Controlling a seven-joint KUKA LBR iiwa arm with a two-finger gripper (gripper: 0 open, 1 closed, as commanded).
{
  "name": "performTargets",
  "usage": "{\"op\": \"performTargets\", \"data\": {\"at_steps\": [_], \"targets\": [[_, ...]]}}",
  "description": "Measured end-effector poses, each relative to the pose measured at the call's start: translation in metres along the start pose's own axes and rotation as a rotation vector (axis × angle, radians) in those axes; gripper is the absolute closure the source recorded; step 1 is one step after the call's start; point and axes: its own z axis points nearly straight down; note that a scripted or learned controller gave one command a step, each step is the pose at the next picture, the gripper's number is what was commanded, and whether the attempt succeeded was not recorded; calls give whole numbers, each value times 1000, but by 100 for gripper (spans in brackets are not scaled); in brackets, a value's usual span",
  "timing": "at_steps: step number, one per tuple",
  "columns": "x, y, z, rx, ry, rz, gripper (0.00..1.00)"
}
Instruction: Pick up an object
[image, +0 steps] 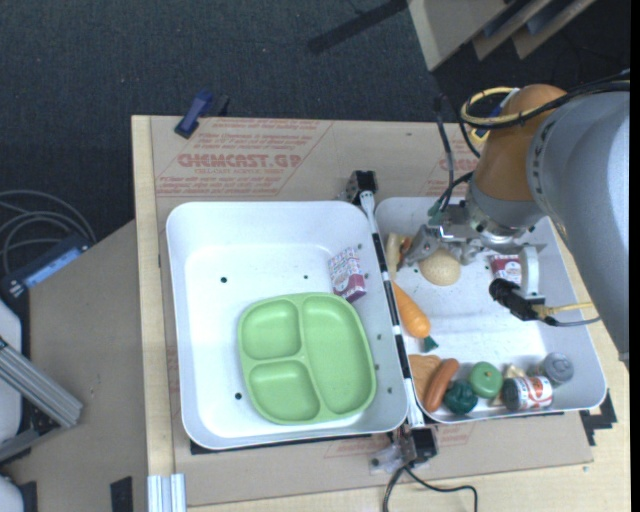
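Observation:
My gripper (441, 243) hangs low over the far part of the right bin (560, 335), below the arm's orange band. A pale beige round object (440, 269) lies directly under it, touching or nearly touching it; I cannot tell whether it is gripped. An orange carrot (410, 312) lies along the bin's left wall, just in front of the gripper. A small red and white item (507, 268) sits to the gripper's right, partly hidden by the wrist.
Along the right bin's near wall lie an orange piece (437, 381), a green round item (485, 378), a dark green item (461, 400), a can (530, 392) and a grey item (558, 369). The left bin (200, 250) holds a green divided plate (303, 357) and a red-white packet (347, 273).

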Motion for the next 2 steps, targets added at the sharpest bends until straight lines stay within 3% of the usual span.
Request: {"op": "performTargets", "data": {"at_steps": [1,2], "targets": [[-16,-3,3,2,8,-2,0],[-16,2,-15,-15,5,-4,100]]}}
